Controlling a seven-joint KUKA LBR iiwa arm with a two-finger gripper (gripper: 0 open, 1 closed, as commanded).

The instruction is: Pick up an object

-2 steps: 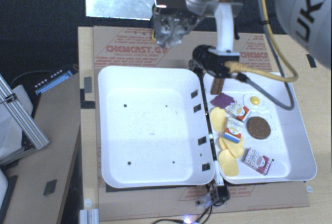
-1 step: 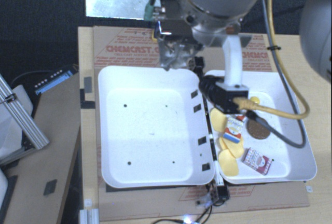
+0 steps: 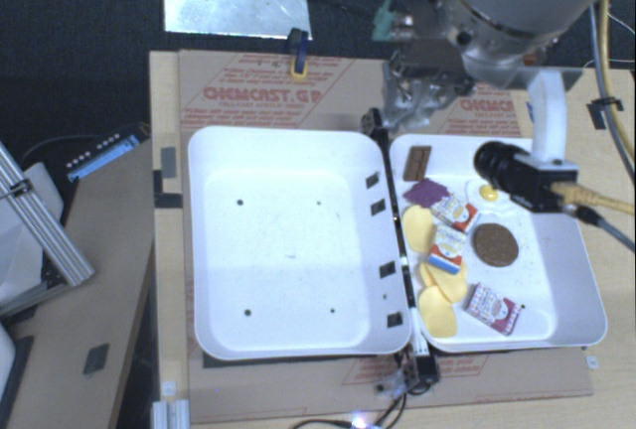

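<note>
The right bin (image 3: 571, 263) holds several small items. A brown bar (image 3: 417, 160) lies at its far left corner, with a purple piece (image 3: 427, 191) just below it. Pale yellow chips (image 3: 417, 228) run down the left side to another chip (image 3: 437, 313). Red-and-white packets (image 3: 455, 212) sit mid-bin beside a round brown disc (image 3: 494, 244). A red-and-white box (image 3: 494, 308) lies near the front. My gripper (image 3: 412, 107) hangs above the bin's far left edge, above the brown bar, with nothing seen held in it.
The left bin (image 3: 288, 238) stands beside the right one, joined by a black clipped divider (image 3: 393, 218). A black cylinder (image 3: 517, 174) on a white bracket (image 3: 547, 119) juts over the right bin's far side. Cables (image 3: 606, 209) cross at right. A yellow clamp (image 3: 298, 55) sits at the back.
</note>
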